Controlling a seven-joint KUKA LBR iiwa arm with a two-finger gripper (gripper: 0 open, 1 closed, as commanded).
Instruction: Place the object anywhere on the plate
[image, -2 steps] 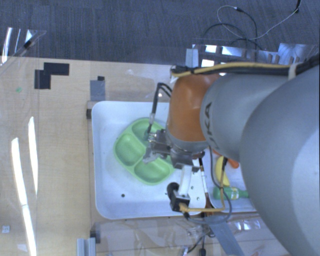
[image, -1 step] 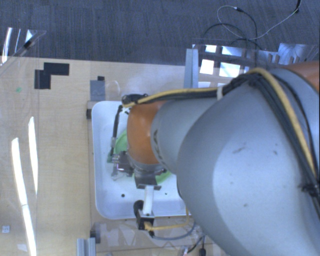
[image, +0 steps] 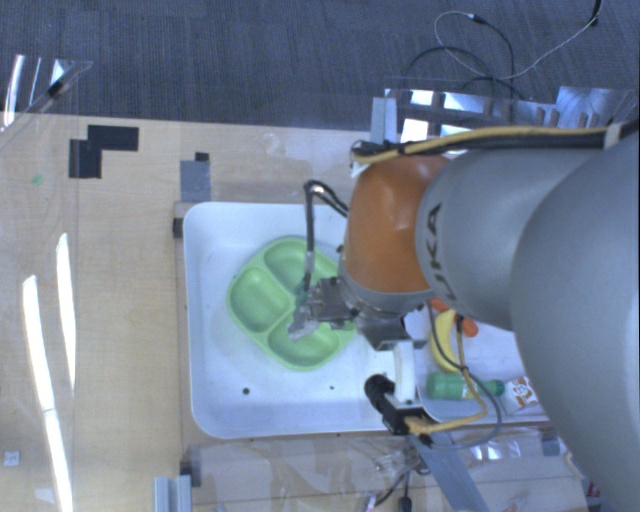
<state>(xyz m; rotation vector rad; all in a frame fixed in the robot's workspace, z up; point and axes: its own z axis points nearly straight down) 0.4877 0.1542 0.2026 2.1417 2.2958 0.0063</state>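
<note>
- The hand (image: 312, 318) hovers over the near right compartment of the green divided plate (image: 262, 296) in the left white bin (image: 215, 385); how far it is open cannot be told, nor whether it carries anything.
- No object can be made out on the plate or in the hand, so a release here may drop nothing.
- Items in the right bin, a green bottle-like thing (image: 450, 385) among them, lie near the arm (image: 480, 250); a swing could knock them.
- Pressing down could tilt the plate.

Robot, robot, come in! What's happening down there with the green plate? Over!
Gripper low over the green plate, at its right side. Plate sits in the left white bin. Grip unclear. Arm covers the right bin. Over.
</note>
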